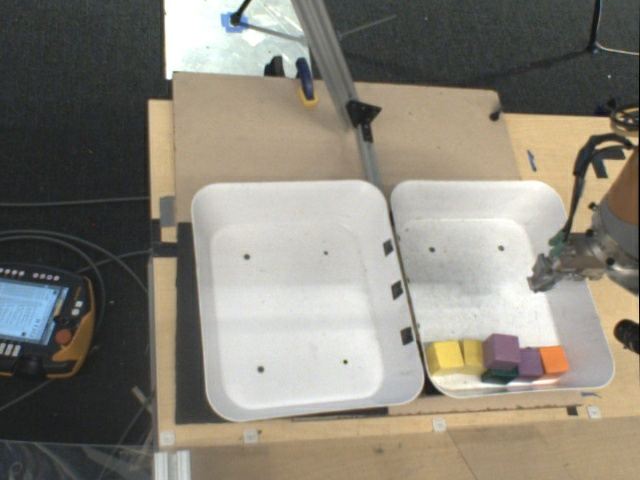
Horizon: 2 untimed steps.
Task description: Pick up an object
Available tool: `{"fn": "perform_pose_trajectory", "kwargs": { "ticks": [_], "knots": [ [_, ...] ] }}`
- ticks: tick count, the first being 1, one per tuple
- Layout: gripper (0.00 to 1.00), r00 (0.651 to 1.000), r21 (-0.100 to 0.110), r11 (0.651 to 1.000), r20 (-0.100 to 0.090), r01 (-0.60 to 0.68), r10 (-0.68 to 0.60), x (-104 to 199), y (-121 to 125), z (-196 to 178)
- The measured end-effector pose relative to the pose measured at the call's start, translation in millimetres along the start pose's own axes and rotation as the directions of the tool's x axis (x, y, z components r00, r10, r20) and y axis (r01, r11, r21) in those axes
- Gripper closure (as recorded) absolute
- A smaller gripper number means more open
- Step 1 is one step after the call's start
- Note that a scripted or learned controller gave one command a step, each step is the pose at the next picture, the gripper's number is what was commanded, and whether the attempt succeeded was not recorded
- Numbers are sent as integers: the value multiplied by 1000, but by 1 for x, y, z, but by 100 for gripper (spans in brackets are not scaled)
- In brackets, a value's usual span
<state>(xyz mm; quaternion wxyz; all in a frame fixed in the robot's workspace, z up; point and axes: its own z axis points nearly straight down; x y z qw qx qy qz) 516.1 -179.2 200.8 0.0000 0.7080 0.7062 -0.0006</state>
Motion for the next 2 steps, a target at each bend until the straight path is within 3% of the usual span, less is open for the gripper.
{"fn": "perform_pose_trajectory", "kwargs": {
  "ticks": [1,2],
  "knots": [
    [100,1000,-13,1000,-2,19,-19,97,58,-85],
    [100,1000,-1,1000,-1,10,-10,108,66,-50]
  ]
}}
